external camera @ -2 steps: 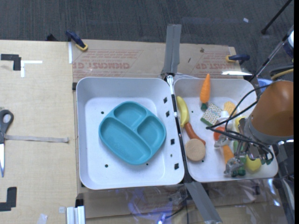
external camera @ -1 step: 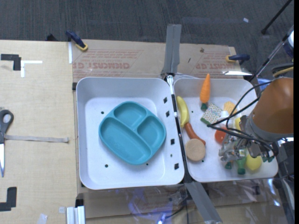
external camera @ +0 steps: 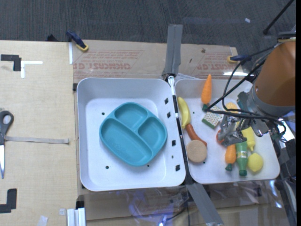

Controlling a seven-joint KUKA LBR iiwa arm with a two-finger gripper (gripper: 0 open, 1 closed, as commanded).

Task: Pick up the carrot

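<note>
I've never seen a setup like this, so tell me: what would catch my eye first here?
Probably the teal divided plate, lying alone in the left white bin. Next, the heap of bright toy food in the right bin: a carrot at its far edge, a banana, a lemon and a green bottle. The robot's arm looms from the right, its pincer down among them.

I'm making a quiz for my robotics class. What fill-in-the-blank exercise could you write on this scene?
1. The blue divided plate lies in the ____ bin.
2. The carrot near the right bin's far edge is coloured ____.
3. The banana lies against the ____ wall of the right bin.
4. The gripper hangs over the ____ bin.

Missing words: left; orange; left; right
</note>
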